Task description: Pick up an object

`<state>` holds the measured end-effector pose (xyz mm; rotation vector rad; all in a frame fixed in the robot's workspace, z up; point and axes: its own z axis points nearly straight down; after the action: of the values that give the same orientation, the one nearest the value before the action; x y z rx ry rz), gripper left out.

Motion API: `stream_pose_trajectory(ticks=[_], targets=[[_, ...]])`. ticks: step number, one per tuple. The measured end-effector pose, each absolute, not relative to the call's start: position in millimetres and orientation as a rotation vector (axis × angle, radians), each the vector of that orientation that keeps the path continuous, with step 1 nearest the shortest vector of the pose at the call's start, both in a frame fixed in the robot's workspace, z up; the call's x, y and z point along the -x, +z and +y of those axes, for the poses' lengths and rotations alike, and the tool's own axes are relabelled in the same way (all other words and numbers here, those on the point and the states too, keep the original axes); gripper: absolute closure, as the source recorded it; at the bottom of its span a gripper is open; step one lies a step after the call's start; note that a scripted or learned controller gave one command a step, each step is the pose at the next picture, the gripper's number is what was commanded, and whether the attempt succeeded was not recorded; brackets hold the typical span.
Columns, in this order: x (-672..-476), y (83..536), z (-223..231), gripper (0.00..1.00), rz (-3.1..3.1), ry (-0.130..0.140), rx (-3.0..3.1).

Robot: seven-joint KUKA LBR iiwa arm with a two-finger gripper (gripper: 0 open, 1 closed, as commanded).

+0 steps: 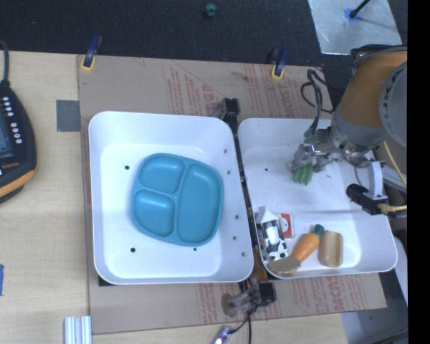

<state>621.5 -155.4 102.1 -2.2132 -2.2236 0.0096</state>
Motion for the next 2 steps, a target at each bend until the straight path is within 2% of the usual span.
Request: stream_pose_trajectory(ticks=[1,2], targets=[[-617.4,192.7,-87.8,1.0,-2.225,0.001,2.216],[-617.0,192.0,-88.2,0.0,-2.224,0.003,2.216]])
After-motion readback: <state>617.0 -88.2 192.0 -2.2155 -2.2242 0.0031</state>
